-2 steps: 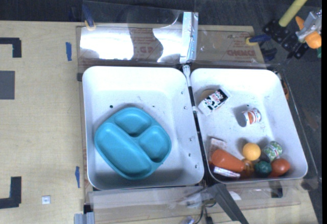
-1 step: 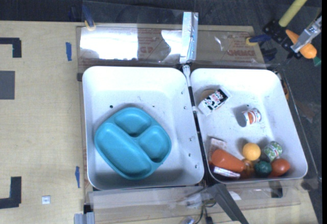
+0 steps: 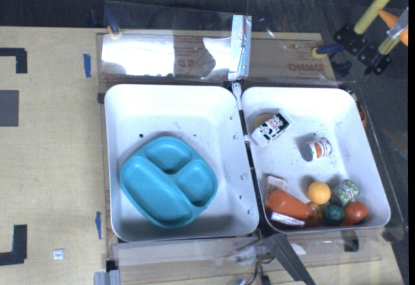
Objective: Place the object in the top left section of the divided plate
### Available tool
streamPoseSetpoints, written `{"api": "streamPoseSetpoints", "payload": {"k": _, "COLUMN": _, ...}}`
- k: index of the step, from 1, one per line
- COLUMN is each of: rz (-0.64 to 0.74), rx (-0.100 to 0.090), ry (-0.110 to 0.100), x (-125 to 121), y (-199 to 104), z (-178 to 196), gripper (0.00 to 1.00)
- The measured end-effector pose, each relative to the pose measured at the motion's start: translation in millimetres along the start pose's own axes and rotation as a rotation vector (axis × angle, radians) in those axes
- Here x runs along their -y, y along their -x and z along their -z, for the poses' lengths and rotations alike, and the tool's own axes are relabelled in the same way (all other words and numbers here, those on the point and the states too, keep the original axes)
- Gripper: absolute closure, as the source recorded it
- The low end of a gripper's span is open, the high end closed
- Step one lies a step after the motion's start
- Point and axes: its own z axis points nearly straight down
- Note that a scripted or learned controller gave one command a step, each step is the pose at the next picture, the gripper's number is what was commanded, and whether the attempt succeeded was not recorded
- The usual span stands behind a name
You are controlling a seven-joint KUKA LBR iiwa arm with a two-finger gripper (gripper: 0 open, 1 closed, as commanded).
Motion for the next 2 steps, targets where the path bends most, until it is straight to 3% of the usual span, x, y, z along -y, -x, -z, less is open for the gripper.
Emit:
{"api": "streamPoseSetpoints", "payload": {"k": 1, "rz": 0.067, "rx": -0.005, "ry": -0.004, "x": -1.4, "y": -0.2, "z": -3.9, "gripper": 1.00}}
{"api": "streamPoseSetpoints", "payload": {"k": 2, "rz": 0.135, "rx": -0.007, "ry": -0.004, "x": 46.9, "y": -40.0, "z": -42.7, "gripper": 1.00}}
